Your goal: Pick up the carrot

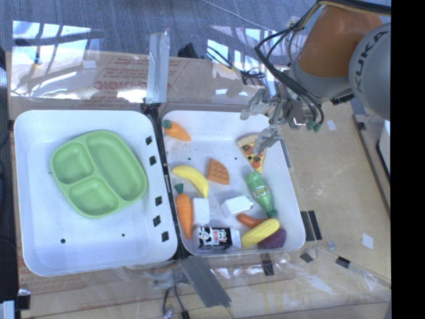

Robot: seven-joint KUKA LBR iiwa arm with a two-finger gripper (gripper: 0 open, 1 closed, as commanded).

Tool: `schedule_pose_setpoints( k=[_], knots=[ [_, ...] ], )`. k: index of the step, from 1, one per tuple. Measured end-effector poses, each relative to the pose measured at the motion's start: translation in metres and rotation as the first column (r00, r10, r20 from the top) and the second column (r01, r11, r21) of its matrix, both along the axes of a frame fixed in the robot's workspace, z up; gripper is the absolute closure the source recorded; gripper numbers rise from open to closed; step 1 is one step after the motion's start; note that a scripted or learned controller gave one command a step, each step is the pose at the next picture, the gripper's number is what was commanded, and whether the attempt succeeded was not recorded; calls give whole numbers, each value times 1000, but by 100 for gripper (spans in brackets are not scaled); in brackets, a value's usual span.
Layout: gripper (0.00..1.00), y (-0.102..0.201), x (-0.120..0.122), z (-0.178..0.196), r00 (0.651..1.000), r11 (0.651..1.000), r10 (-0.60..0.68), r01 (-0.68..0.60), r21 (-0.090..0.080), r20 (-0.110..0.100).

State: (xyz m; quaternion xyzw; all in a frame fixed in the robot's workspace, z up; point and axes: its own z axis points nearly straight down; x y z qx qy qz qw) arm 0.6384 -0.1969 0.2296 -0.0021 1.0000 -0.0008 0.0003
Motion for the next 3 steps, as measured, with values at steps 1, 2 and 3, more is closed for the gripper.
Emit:
schedule_pose_setpoints(
  k=[1, 2, 3],
  knots=[
    [0, 48, -17, -109, 1000, 1000, 27, -27, 5, -8],
    [0, 90, -47, 82, 1000, 1000, -4, 4, -1, 17],
    [0, 150, -25, 0, 997, 997, -75, 75, 3, -7]
  ],
)
